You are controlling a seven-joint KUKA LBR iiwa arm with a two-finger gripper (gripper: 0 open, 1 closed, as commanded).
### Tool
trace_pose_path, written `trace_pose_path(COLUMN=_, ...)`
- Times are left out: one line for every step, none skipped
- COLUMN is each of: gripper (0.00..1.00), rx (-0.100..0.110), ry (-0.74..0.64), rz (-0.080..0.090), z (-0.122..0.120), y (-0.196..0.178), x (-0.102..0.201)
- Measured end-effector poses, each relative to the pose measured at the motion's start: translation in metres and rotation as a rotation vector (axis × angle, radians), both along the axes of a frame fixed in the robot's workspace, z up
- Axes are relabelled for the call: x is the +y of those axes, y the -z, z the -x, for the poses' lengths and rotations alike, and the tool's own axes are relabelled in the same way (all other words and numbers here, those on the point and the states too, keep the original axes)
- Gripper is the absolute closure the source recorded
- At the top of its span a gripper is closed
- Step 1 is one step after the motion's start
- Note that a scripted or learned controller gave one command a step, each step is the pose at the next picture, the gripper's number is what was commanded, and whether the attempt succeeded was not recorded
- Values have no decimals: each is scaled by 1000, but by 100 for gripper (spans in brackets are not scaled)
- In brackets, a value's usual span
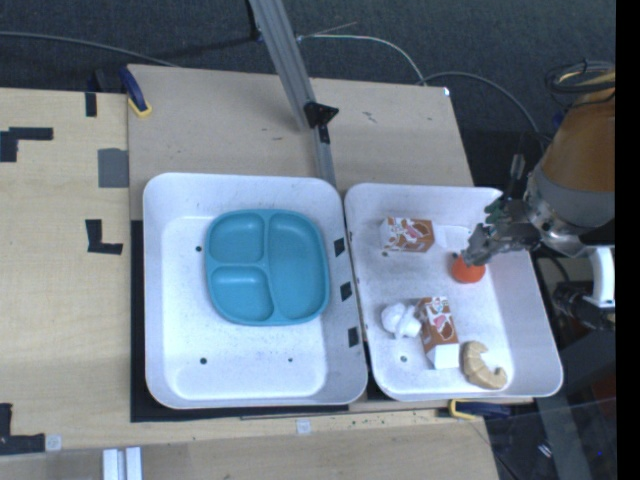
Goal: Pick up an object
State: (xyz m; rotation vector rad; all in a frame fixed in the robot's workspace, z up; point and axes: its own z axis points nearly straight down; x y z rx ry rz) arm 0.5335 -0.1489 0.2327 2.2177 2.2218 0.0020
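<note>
Over at the right-hand bin, the hand hung low above an orange-red ball, its dark fingertips right at the ball's top edge. Whether those fingers were spread or pinched, I could not tell; the ball sat on the bin floor beneath them, not clearly clamped between them. The grey arm reached in from the right, with its orange band above the wrist.

Left of the ball and a bit farther back in the same bin lay a small brown-and-white packet. Nearer the front sat a second brown-and-white packet, with a little white lump touching its left side. Just right of that packet, in the near right corner, lay a tan curved piece like a pastry.

The left-hand bin held a blue divided plate, three compartments, lying flat toward its far side. Both bins sat side by side on the wooden worktop, and a grey metal bar slanted down from the far edge toward the gap between them.
</note>
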Motion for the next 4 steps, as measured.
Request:
trace_pose_path(gripper=100, rx=2, ry=-5, rz=-3, z=-8, y=-9, x=53)
trace_pose_path(gripper=100, rx=4, ry=-6, rz=-3, z=-7, y=-11, x=113)
trace_pose_path(gripper=100, rx=4, ry=-6, rz=-3, z=-19, y=-16, x=169)
trace_pose_path(gripper=100, rx=4, ry=-7, rz=-2, z=-30, y=-14, x=231)
